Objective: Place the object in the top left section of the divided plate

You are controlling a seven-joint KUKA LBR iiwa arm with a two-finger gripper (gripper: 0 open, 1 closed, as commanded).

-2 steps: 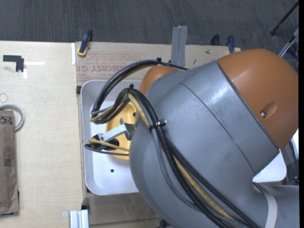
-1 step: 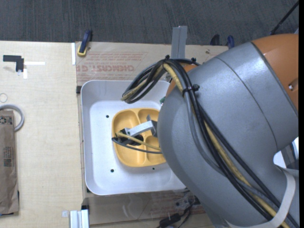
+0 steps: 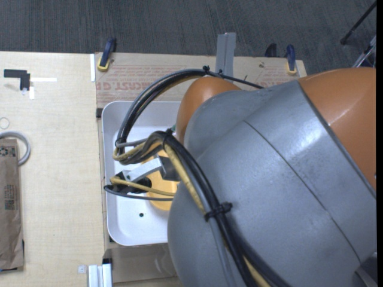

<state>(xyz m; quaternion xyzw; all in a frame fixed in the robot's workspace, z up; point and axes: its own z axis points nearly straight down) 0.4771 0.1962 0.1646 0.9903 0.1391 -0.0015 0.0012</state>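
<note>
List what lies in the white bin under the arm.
In the white bin, a yellow-orange plate shows in part beneath black cables. The grey arm covers the rest of the plate and bin, so its sections and any object cannot be seen.

A dark grey carpeted floor is running across the top. A pale wooden bench top is lying below it, carrying a brown cardboard sheet that two blue-and-yellow clamps are pinning at its far edge.
</note>
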